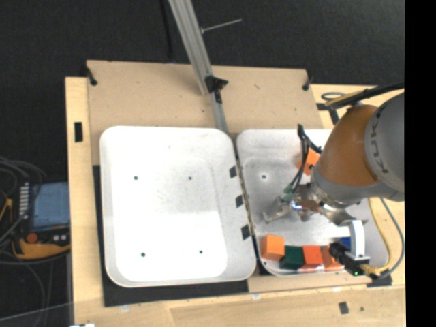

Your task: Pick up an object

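Several blocks (300,254) lie along the right bin's (253,157) near edge; the gripper (294,206) hovers mid-bin, its state indeterminate. You lower squarely over the orange block (274,245), then close.

No legible text, label, brand, number or sign on any surface here.

Bench (184,90): two bins side by side. Left bin (170,203); right bin (262,155) touching it. Right bin, near edge: three blocks in a row, first block (273,246) leftmost, second block (293,257) beside it, third block (313,255) rightmost. Arm (354,155) over the right bin's right half, gripper (289,206) near bin middle.
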Controlling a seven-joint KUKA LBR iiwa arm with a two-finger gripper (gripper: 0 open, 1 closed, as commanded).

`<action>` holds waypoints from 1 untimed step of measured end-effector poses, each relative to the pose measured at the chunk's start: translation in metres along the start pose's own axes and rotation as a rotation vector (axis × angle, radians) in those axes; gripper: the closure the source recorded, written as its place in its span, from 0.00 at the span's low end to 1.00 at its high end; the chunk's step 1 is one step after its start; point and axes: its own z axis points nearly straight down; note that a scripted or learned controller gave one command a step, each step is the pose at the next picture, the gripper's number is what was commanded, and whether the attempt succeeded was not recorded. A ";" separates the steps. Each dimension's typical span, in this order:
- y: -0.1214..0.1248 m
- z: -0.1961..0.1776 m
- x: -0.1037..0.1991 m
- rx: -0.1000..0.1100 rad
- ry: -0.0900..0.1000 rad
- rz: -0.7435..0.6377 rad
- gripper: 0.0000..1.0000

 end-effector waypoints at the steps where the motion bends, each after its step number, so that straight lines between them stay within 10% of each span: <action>1: 0.001 0.039 -0.002 -0.008 -0.002 0.001 0.00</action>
